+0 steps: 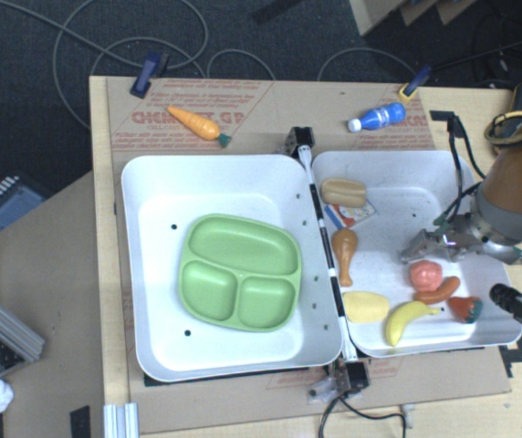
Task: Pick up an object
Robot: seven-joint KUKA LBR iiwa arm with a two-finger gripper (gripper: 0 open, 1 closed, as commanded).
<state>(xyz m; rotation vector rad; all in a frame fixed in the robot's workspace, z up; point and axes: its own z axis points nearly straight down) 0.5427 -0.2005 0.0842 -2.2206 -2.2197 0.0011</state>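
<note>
- Metal-grey gripper (425, 243) hovers in the right bin (384, 167), fingers apparently apart and clamping nothing, just above the pink tomato (426, 274).
- Crowding is the risk: the red sausage (437, 290) touches the tomato, and the banana (407, 320) lies near, so a descent may nudge them or catch two.

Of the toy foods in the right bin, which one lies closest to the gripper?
The pink-red round fruit, just below the gripper. The sausage, banana, drumstick and bread roll all lie farther off.
</note>
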